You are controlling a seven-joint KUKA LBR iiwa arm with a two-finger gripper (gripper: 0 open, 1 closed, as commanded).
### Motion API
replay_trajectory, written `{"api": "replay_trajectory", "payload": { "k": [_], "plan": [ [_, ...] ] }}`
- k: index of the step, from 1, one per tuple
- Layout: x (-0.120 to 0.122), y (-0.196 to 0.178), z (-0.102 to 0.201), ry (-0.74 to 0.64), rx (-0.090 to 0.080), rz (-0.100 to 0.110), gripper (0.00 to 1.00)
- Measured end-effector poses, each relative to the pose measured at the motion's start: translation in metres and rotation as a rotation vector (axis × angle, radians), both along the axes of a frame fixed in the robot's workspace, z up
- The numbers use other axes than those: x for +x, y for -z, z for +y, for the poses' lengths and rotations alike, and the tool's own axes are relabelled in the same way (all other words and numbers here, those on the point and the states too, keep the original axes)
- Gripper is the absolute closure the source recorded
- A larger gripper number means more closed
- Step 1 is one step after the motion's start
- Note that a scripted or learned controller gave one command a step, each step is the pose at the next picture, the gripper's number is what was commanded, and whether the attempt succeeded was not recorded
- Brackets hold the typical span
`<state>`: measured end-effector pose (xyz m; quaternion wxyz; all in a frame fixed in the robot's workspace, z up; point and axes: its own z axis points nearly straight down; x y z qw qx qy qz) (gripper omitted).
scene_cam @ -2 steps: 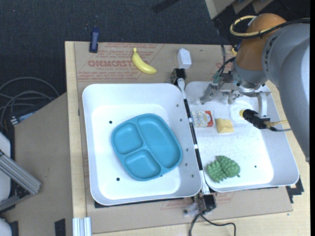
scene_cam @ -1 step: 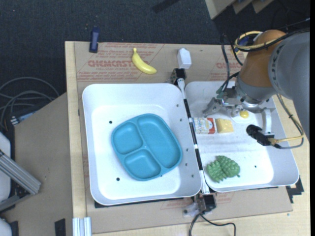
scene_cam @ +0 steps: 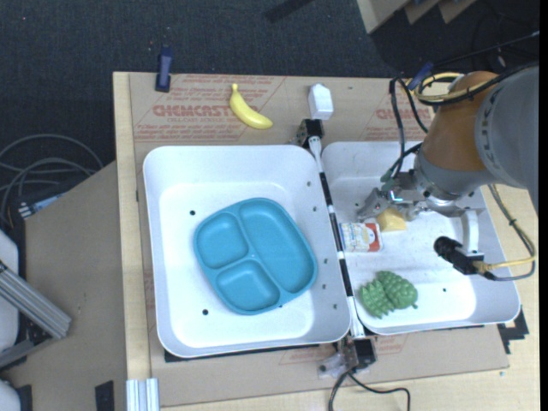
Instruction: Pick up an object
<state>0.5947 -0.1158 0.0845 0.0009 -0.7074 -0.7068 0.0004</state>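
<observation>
Yellow piece point(scene_cam: 393, 221) lies in right bin point(scene_cam: 492, 302), just beside carton point(scene_cam: 360, 235). Gripper point(scene_cam: 387, 202) directly above it, touching or nearly; jaws state cannot tell. Arm point(scene_cam: 467, 139) bends down from right. Green toy point(scene_cam: 388, 293) nearer front. Blue plate point(scene_cam: 253, 254) in left bin point(scene_cam: 171, 187).
</observation>
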Motion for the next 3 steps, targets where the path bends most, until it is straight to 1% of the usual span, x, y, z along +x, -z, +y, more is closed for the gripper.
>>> {"api": "replay_trajectory", "payload": {
  "k": [1, 2, 3],
  "plan": [
    [0.004, -0.015, 0.0, 0.0, -0.002, -0.011, 1.0],
    [0.002, -0.012, 0.0, 0.001, -0.001, -0.005, 0.0],
    [0.002, -0.022, 0.0, 0.001, -0.002, -0.007, 1.0]
  ]
}}
